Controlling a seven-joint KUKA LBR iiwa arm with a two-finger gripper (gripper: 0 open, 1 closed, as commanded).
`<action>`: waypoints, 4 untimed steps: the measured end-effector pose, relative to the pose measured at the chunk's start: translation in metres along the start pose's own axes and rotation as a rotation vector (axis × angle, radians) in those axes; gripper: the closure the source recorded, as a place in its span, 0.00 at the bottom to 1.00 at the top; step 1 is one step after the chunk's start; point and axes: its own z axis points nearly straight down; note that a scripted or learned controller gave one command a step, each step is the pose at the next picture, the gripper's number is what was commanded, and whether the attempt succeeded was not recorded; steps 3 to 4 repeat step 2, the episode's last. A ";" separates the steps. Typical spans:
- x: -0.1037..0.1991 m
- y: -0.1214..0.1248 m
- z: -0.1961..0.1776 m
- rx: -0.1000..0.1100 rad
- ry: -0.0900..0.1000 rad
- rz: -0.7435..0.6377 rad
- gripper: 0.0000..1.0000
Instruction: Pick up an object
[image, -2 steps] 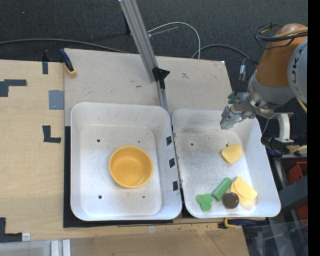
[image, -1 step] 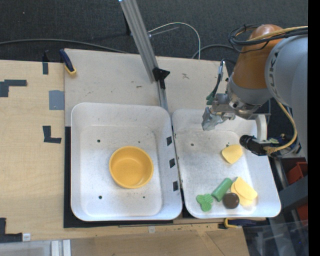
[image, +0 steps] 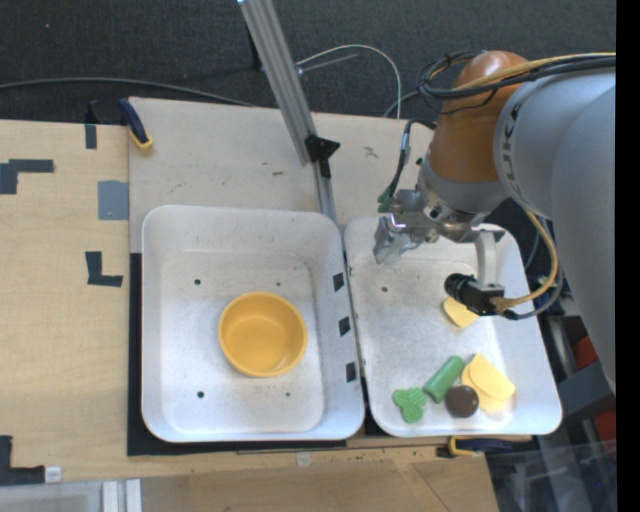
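Observation:
My gripper (image: 389, 243) hangs over the far left part of the right bin (image: 400, 300), close to the divider between the two bins. Nothing shows beneath it but bare bin floor. Loose objects lie in the right bin's near right corner: a green cylinder (image: 443, 379), a small green leafy piece (image: 408, 402), a brown ball (image: 461, 401) and a yellow block (image: 488, 382). A further yellow piece (image: 459, 314) lies by the right wall, partly under a black cable fitting. All of them are well apart from the gripper, toward the near right.
A yellow bowl (image: 262, 333) sits upright in the middle of the left bin (image: 170, 250). A slanted metal pole (image: 290, 90) crosses above the bench behind the bins. The grey arm with its orange band (image: 480, 110) covers the right bin's far right corner.

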 end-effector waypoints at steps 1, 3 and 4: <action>0.046 0.003 -0.010 -0.002 0.000 -0.001 1.00; 0.096 0.009 -0.016 -0.002 0.001 -0.001 1.00; 0.096 0.009 -0.016 -0.002 0.001 -0.001 1.00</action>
